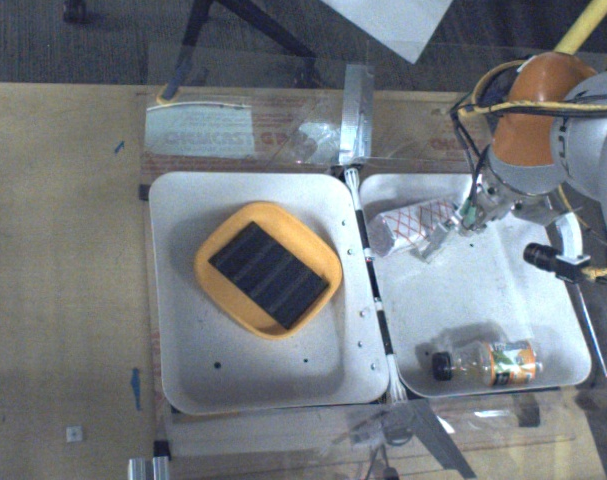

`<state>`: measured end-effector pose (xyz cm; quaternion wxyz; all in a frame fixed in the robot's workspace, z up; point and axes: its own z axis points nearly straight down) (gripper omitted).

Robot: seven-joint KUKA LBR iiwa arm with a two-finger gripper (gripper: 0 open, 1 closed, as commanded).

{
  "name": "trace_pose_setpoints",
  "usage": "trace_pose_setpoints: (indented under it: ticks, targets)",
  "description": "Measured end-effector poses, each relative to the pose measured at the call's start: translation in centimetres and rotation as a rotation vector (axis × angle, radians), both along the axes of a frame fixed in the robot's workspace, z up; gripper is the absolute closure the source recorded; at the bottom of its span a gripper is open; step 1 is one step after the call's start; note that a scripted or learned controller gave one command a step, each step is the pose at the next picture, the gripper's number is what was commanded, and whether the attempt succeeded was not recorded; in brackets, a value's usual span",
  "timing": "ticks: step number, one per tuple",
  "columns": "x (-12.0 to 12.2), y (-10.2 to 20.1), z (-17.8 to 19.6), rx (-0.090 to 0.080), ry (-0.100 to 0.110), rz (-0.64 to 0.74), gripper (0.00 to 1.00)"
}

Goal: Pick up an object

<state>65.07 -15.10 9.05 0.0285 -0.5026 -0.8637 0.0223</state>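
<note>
A white packet with a red criss-cross print [408,221] lies at the back left of the right bin [503,308]. My gripper [433,242] is low in that bin, its tip right at the packet's near right edge. A clear plastic bottle with a black cap and an orange label [486,362] lies on its side along the front of the right bin. A yellow, rounded block with a black ribbed top [268,268] sits in the middle of the left bin [183,358].
The grey arm with its orange band [533,118] reaches over the back right corner of the right bin. A black knob [551,259] sticks out near the bin's right wall. A metal divider post [357,118] stands behind the bins.
</note>
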Motion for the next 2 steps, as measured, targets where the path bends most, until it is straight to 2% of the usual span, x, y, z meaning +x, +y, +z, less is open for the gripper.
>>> trace_pose_setpoints:
  ticks: [1, 2]
  targets:
    - [-0.3, 0.2, 0.0, -0.009, -0.011, -0.005, 0.00]
    - [-0.6, 1.1, 3.3, -0.005, -0.060, -0.031, 0.00]
